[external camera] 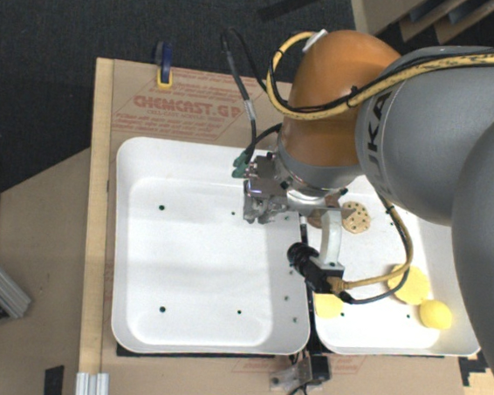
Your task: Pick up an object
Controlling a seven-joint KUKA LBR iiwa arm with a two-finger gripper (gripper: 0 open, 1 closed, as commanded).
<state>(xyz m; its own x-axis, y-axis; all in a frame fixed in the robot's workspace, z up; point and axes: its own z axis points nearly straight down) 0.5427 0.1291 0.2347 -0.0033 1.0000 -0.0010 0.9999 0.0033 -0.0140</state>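
— What have you got here, operator?
— The grey KUKA arm leans over two white bins, and its gripper is over the left bin, near the far right corner. You cannot tell whether the gripper is apart or closed.
— And the pick?
— Not done, by the look of it. Your candidates lie in the right bin: yellow pieces and a tan perforated disc.
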